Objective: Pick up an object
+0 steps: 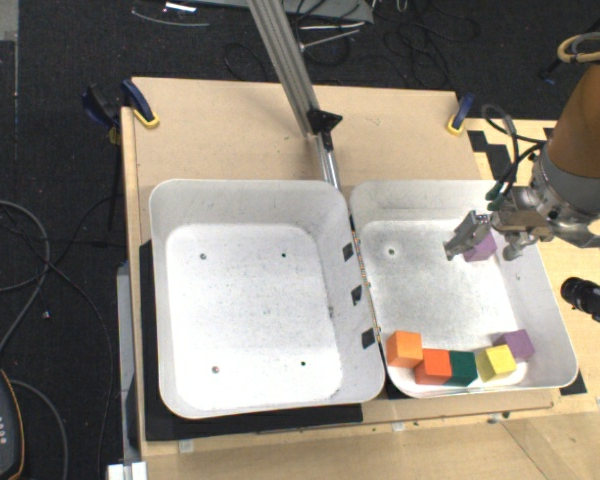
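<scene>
Orange-banded grey arm (580,158), seemingly black-cabled.

A pale wooden bench (240,138) sat on dark carpeted floor (50,68), loose black cables (20,258) trailing at left, a metal pole (285,53) slanting across the top.
</scene>
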Robot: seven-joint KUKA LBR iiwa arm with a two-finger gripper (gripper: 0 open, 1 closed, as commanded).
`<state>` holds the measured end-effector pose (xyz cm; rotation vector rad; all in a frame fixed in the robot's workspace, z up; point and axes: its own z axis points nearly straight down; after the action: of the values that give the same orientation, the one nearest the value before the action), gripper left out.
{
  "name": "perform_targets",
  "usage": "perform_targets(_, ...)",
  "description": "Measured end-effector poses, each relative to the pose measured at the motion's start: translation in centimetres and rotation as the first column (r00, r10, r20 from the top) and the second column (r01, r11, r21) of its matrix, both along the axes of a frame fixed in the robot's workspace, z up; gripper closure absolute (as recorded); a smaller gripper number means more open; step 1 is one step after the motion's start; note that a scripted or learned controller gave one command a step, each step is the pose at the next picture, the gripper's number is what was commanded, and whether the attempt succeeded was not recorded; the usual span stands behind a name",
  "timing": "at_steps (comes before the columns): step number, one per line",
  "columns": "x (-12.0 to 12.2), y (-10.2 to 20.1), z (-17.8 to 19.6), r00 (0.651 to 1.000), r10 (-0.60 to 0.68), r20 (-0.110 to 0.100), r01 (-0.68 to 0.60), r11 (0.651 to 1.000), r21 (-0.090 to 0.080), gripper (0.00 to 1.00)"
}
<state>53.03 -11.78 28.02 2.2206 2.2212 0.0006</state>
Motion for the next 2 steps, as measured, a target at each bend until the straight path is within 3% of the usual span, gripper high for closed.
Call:
perform_targets(1, 5.7, 0.2, 19.4, 1.000, 0.004, 0.010, -0.004, 1.000, -0.003, 0.00)
perform_targets(2, 1.6, -7.1, 9.9, 1.000, -0.009, -0.010, 0.009, 1.000, -0.001, 0.00)
